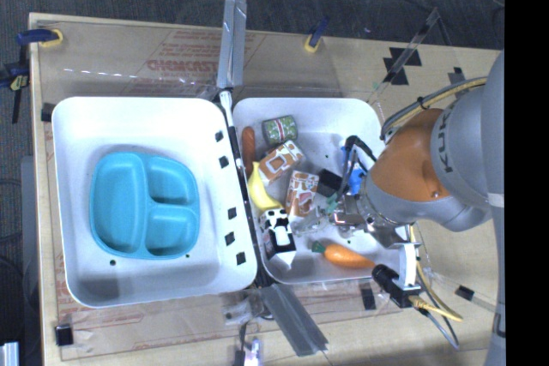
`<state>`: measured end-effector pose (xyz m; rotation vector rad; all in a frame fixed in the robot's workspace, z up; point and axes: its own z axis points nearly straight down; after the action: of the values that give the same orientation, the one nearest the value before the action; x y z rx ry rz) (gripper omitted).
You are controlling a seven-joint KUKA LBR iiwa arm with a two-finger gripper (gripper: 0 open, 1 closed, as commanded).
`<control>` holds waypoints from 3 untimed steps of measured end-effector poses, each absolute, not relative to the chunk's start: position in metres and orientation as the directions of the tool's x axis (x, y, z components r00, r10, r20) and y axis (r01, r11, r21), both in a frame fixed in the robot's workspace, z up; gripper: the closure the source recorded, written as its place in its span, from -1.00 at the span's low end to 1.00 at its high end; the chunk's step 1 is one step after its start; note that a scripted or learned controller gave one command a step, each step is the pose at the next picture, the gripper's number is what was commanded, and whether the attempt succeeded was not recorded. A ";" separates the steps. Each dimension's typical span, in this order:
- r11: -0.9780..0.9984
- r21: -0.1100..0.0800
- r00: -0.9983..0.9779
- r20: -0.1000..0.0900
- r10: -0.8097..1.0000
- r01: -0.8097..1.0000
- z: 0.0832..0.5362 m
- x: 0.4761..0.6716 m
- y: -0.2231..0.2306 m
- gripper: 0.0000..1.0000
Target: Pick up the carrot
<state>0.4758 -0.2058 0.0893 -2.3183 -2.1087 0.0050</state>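
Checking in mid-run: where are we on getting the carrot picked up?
Done: the arm has reached into the right bin, and its gripper sits low among the packets, just above the carrot. In hand: nothing visibly; the carrot lies flat on the bin floor near the front wall, apart from the gripper. Left: line up over the carrot, close on it and lift. The blue tray sits untouched in the left bin.

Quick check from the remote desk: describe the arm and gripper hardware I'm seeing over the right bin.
The arm is a bulky, rounded grey body with a glossy orange band above the wrist. Dark lettering shows partly on the grey shell. Black and yellow cables loop along it, with a blue fitting near the wrist. The gripper is a small dark metal assembly.
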 end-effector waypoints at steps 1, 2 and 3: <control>-0.090 -0.014 0.090 0.004 0.996 0.996 0.097 0.475 -0.206 1.00; -0.217 -0.007 0.217 0.001 0.976 0.976 0.197 0.476 -0.195 1.00; -0.217 -0.008 0.217 0.001 0.976 0.976 0.197 0.476 -0.195 -1.00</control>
<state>0.4764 -0.1955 0.1972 -2.4452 -1.9622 0.0068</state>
